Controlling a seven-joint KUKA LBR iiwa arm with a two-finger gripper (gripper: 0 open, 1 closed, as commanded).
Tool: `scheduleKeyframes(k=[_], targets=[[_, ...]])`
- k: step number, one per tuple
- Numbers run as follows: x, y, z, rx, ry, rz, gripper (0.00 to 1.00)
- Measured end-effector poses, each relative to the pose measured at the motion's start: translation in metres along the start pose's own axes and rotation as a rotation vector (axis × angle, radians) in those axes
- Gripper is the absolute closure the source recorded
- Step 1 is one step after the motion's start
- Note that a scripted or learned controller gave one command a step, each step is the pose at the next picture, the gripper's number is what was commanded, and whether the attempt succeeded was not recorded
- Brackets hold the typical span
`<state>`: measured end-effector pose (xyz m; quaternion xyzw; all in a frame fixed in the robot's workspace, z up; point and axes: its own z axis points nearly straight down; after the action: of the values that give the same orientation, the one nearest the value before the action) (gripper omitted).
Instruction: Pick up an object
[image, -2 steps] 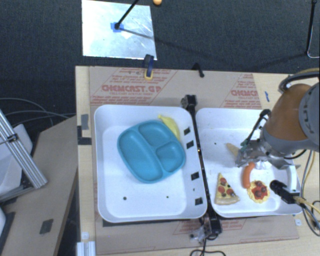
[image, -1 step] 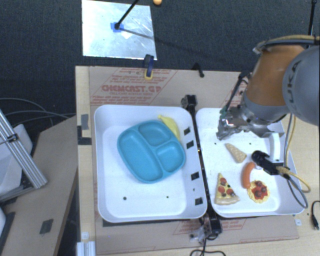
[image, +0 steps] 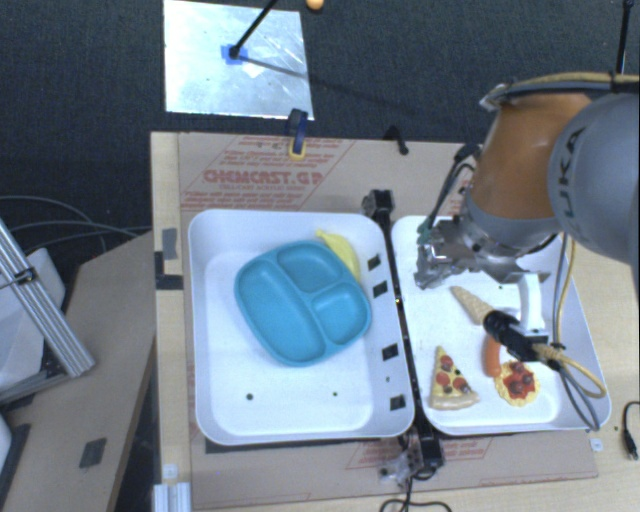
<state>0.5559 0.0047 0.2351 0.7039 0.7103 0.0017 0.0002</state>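
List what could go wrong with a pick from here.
The toys in the right bin lie crowded: the hot dog touches the round pizza, so a grab may catch both or neither. The cone sits by the gripper and could get knocked aside. A cable loops over the bin and could snag.

A cardboard-topped bench (image: 270, 175) is carrying two shallow white bins side by side, the left bin (image: 215, 340) and the right bin (image: 420, 330). Black clips (image: 390, 352) are sitting along the seam between them.
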Motion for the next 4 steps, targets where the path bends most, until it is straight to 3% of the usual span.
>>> scheduleKeyframes(k=[1, 2, 3, 4], targets=[[-0.003, 0.000, 0.001, 0.001, -0.002, 0.006, 0.00], [-0.003, 0.001, -0.010, -0.002, -0.001, 0.001, 1.00], [0.061, 0.000, -0.132, -0.013, 0.002, -0.003, 1.00], [0.087, 0.044, -0.127, -0.002, -0.001, 0.003, 1.00]])
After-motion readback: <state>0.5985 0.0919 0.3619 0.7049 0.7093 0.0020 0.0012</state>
